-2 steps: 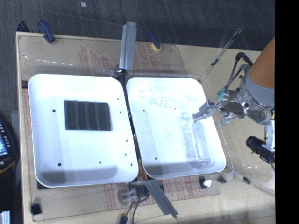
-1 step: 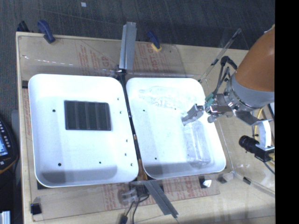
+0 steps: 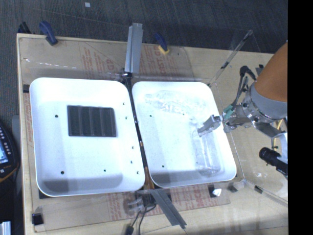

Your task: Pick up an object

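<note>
my tool (image 3: pixel 211 124) hangs over the right edge of the right bin (image 3: pixel 161 177), low near the rim, with my wrist and orange band off to its right. i cannot tell how it stands, parted or closed, since the tip is small and blurred against the white

the things to pick are see-through and hard to read: a clear bottle-like piece (image 3: pixel 172 102) lies up and to the left of my tool near the far wall of this bin, and another clear piece (image 3: pixel 206 153) lies just below my tool along the bin's right wall. nothing shows between the tool's tips, so i judge i am at the reach or descend step, with no grasp made yet

the left bin (image 3: pixel 44 173), well to the left of my tool, carries a dark ribbed slab (image 3: pixel 92 121)

the next move, as i judge it, calls for settling straight down on the clear piece just below me, keeping off the bin wall, then closing and lifting
</note>
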Available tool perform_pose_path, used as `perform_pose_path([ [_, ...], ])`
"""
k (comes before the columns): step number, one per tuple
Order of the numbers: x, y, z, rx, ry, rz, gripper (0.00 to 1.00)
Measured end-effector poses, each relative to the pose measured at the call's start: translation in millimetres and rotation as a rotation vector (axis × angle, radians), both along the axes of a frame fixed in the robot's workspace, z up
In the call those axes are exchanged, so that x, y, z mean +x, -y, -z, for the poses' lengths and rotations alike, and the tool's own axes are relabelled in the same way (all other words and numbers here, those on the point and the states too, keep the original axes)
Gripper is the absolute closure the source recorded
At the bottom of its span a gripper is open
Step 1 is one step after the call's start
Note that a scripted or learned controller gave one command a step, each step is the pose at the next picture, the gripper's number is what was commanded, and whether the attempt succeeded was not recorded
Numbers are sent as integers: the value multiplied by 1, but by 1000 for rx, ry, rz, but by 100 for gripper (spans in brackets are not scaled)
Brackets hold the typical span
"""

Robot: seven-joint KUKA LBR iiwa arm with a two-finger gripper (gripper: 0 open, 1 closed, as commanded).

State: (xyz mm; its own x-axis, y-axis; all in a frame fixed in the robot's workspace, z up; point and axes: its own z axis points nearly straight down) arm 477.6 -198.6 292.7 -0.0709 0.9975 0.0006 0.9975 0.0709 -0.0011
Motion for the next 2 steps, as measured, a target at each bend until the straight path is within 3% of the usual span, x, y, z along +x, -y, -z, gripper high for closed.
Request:
perform_pose_path([
  [1, -1, 13, -10, -2, 0, 252, 0],
  [2, -1, -39, 86, -1, -4, 281, 0],
])
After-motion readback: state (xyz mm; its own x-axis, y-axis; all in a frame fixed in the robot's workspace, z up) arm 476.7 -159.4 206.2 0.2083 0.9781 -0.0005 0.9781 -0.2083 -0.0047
